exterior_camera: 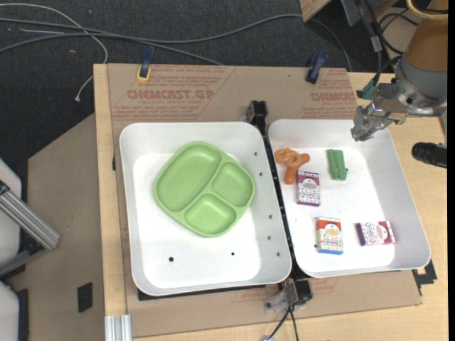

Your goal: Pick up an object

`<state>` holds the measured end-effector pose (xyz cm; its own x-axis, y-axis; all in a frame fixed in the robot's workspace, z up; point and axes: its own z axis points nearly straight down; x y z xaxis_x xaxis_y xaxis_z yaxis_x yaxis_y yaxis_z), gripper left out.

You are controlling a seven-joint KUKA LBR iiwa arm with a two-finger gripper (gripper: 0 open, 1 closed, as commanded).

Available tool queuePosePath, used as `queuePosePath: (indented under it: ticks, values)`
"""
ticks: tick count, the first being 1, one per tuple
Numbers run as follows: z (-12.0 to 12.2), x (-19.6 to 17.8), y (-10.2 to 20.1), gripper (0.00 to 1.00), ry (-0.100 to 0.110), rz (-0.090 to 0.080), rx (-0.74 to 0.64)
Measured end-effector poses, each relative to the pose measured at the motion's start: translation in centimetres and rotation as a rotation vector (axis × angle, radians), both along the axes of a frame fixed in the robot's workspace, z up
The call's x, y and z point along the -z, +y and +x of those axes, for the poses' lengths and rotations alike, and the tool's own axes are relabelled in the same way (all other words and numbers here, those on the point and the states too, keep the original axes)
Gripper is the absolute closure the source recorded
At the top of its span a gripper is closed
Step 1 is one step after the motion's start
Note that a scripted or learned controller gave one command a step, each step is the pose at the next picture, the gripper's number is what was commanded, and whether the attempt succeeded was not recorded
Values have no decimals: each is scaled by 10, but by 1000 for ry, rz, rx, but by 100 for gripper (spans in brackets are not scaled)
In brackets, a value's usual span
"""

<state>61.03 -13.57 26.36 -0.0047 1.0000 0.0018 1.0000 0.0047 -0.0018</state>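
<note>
Above the right bin's (409, 197) far corner hangs the end effector (364, 130), grip state unclear, green block (337, 165) nearby.

The brown cardboard sheet (106, 190) under the two bins bears red print reading "CHEMCAST GP" behind the left bin (135, 190), and the same red lettering, partly hidden, recurs behind the right bin (409, 212).

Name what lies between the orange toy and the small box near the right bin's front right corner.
In the camera view, the purple-edged box and the red-topped box lie roughly between the orange toy and the corner box.
</note>
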Motion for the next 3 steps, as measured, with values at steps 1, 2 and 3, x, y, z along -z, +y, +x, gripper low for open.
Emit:
queuePosePath:
  ticks: [1,2,3]
  values:
    - [-16,14,51,100,2,2,-1]
    - [-19,10,104,100,0,1,-1]
    - [-33,6,157,100,1,1,-2]
